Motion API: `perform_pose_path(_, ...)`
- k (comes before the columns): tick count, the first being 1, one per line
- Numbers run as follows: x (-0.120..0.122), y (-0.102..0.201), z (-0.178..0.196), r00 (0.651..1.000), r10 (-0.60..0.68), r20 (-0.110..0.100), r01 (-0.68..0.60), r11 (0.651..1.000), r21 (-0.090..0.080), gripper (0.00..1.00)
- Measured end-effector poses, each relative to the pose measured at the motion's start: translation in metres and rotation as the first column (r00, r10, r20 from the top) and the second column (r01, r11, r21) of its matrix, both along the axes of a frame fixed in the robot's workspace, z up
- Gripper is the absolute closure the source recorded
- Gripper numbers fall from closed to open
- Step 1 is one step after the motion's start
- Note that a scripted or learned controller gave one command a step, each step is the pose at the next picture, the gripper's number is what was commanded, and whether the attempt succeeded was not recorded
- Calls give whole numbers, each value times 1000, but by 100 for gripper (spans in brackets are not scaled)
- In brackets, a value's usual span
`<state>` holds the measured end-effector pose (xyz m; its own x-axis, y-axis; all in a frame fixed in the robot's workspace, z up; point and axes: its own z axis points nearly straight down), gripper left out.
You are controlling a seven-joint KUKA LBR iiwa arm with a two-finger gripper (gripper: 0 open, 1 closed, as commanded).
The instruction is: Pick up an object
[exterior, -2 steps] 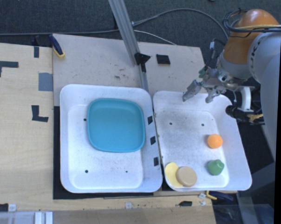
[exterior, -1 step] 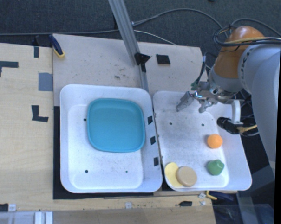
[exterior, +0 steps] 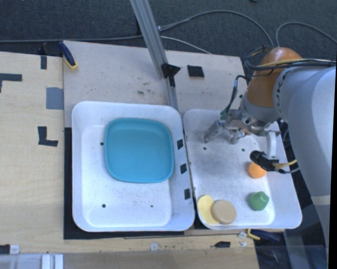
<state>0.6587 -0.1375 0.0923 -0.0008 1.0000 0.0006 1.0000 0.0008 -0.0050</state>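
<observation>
Two white bins sit side by side on the surface (exterior: 23, 152) below me. The left bin (exterior: 81, 211) holds one thing, a blue square plate (exterior: 139, 150) lying flat near its middle. The right bin (exterior: 228, 161) holds four small things: a yellow disc (exterior: 204, 208) at the near edge, a tan round piece (exterior: 224, 211) overlapping it on the right, a green lump (exterior: 258, 201) just beyond that, and an orange ball (exterior: 256, 170) farther back by the right wall. My claw (exterior: 224, 133) hangs over the far part of the right bin, fingers spread open with nothing between them, well apart from all four pieces.
</observation>
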Motion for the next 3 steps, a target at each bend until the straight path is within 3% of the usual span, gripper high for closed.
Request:
perform_pose_path(1,1,0,13,1000,0,5,0,1000,-1,100)
perform_pose_path(3,9,-4,121,1000,0,10,0,1000,-1,100)
